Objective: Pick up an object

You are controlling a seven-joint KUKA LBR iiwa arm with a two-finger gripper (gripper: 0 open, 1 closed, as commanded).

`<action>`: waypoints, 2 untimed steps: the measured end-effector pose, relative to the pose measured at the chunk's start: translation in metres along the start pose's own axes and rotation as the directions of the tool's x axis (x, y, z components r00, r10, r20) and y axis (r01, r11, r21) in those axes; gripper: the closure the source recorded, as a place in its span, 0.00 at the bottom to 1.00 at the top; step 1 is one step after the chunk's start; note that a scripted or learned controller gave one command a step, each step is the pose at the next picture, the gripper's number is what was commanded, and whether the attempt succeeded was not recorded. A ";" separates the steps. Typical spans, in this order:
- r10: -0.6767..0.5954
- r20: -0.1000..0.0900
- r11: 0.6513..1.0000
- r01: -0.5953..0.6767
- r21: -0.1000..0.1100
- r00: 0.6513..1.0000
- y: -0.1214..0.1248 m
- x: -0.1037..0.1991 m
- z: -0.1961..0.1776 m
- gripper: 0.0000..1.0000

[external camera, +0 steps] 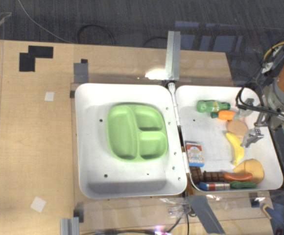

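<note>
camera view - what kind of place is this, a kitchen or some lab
Most likely a robot lab test bench, not a kitchen: two white bins fixed to a wooden bench, toy food like a banana, and loose cables on dark carpet.

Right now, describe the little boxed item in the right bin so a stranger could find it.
Take the right bin, the one crowded with toy food. By its left wall, apart from the pile, lies a small carton. It is the only flat, rectangular white box with red and blue print; its neighbours are rounded.

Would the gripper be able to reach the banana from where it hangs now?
Probably yes: the gripper hangs just right of the banana, whose top is uncovered; only the tan round piece crowds its upper end.
</note>
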State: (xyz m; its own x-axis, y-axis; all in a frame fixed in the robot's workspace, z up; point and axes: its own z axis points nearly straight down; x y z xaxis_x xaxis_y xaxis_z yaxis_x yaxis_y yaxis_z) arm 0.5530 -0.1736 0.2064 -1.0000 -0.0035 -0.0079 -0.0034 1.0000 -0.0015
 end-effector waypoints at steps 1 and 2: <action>-0.037 0.006 0.999 0.037 0.002 0.999 0.011 0.012 0.108 0.00; -0.044 0.006 0.999 0.044 0.003 0.999 0.013 -0.005 0.116 0.00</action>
State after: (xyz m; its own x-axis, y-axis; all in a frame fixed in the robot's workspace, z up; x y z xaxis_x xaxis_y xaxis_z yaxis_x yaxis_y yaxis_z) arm 0.5584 -0.1604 0.0902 -0.9988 -0.0475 -0.0140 -0.0474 0.9989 -0.0044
